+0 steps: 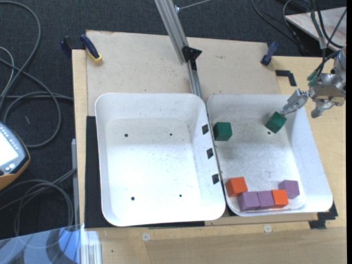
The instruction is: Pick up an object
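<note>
My gripper (pixel 300 113) hangs over the far right corner of the right bin (pixel 316 164), its two fingers spread apart. A dark green block (pixel 275 122) lies tilted at the tip of the left finger (pixel 291 104), touching or nearly touching it and not between the two fingers. A second green cube (pixel 223 131) rests by the bin's left wall. Along the near wall sit an orange cube (pixel 236 186), two purple blocks (pixel 256 200), a smaller orange block (pixel 280 198) and another purple cube (pixel 290 188).
The left bin (pixel 110 164) stands beside the right one, with black clips (pixel 209 153) along the shared edge. A metal pole (pixel 176 26) slants up from behind the bins. Blue clamps (pixel 268 53) hold the wooden board's far corners.
</note>
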`<state>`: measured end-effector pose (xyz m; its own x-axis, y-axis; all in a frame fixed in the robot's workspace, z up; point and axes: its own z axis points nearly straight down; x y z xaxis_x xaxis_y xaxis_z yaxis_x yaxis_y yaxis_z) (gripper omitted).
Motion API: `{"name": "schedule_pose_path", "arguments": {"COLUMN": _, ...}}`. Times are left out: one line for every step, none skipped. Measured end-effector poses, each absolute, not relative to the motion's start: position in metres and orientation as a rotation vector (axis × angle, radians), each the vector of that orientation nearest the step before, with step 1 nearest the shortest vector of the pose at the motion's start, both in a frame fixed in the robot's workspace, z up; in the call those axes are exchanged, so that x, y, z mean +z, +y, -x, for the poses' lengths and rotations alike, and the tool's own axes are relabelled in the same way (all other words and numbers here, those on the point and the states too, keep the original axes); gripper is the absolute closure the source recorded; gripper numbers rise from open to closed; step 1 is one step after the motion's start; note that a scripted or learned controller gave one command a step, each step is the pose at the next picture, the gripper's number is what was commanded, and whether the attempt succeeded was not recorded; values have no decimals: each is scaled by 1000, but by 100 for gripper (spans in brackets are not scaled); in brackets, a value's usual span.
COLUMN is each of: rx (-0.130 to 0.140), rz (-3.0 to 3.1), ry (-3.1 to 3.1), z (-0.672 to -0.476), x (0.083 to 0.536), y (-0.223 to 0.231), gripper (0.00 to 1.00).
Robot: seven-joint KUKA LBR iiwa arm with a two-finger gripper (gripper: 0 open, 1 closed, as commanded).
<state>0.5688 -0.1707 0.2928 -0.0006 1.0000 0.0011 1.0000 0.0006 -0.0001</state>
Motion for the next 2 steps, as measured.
{"name": "schedule_pose_path", "arguments": {"rx": -8, "rz": 2229, "ry": -2230, "z": -529, "x": 454, "y": -182, "gripper": 0}}
{"name": "schedule_pose_path", "arguments": {"rx": -3, "rz": 2230, "ry": -2225, "z": -532, "x": 487, "y": -218, "gripper": 0}}
